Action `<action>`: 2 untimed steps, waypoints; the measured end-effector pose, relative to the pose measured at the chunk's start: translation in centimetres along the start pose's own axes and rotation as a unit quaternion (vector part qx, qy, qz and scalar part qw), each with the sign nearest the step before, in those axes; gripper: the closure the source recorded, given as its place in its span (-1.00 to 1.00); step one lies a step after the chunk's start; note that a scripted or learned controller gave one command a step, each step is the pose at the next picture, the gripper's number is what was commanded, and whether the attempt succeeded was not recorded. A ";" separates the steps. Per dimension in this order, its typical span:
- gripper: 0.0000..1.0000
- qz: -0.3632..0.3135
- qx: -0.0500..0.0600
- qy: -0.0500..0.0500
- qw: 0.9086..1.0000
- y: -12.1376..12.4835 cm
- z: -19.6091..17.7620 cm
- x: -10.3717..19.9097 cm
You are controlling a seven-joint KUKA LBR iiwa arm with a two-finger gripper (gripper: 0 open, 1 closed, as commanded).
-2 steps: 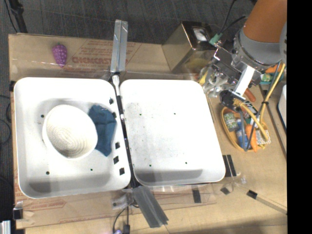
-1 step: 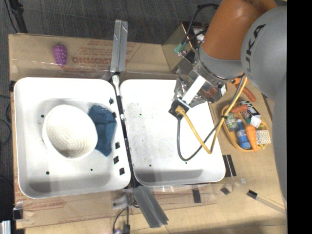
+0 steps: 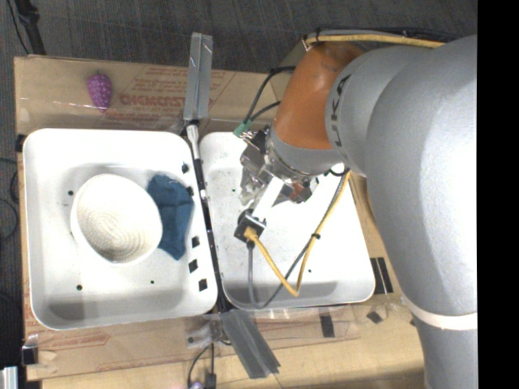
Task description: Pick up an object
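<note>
A white, round, ribbed dome-shaped object (image 3: pixel 117 215) lies in the left bin (image 3: pixel 49 148). A crumpled blue cloth (image 3: pixel 172 213) rests against its right side, close to the bin's right wall. My gripper (image 3: pixel 251 186) hangs low over the left part of the right bin (image 3: pixel 345 286), below the orange band of the arm (image 3: pixel 312 96). I see nothing held in it. The arm's grey body hides the right bin's far right side.
A yellow cable (image 3: pixel 284 278) with a black plug (image 3: pixel 247 229) loops from the wrist over the right bin's floor. A small purple object (image 3: pixel 100 90) lies on the cardboard behind the left bin. A grey bar (image 3: pixel 197 75) stands at the divider between the bins.
</note>
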State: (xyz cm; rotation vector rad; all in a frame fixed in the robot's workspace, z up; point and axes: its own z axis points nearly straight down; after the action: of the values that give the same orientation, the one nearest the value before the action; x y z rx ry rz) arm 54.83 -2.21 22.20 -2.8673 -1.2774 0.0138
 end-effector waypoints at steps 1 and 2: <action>-1.00 0.000 0.000 0.000 1.000 0.0 0.0 0.0; -1.00 -0.143 -0.002 0.001 0.990 4.3 -0.5 -4.3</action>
State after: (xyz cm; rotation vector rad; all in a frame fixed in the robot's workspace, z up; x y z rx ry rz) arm 55.20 -8.27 22.69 -2.6567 -1.6745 0.0068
